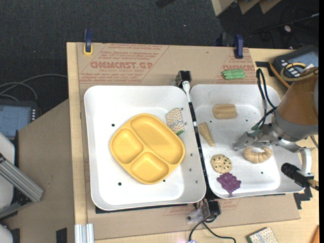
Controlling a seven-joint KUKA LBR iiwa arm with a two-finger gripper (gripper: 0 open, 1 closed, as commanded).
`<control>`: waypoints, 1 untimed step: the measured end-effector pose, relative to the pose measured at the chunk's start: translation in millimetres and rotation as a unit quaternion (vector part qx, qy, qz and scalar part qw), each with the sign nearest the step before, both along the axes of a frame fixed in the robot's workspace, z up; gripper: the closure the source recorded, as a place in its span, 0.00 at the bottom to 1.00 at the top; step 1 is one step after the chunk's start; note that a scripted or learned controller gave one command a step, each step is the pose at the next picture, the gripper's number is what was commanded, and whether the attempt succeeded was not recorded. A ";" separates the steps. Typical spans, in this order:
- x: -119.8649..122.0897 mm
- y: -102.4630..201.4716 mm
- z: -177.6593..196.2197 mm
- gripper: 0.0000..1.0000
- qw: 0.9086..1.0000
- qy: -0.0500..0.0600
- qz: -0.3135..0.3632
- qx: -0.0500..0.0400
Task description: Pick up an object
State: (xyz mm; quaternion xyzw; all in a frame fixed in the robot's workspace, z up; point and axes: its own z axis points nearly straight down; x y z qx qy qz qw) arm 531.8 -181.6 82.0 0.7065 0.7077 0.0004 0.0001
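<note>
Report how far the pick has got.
Done: the arm has reached into the right bin, and the hand is low beside the pretzel. In hand: nothing visibly between its fingers. Left: grasp and lift; the pretzel, cookie, bread roll and grapes all lie in the bin.

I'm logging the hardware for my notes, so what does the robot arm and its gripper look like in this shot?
The arm shows a broad orange band above a grey metallic wrist, with black cables looping beside it. The gripper is a small grey metal assembly with thin fingers and a touch of green near its base.
</note>
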 end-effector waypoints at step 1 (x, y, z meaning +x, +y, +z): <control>44.8 36.2 2.8 0.00 1.000 -0.002 0.001 -0.001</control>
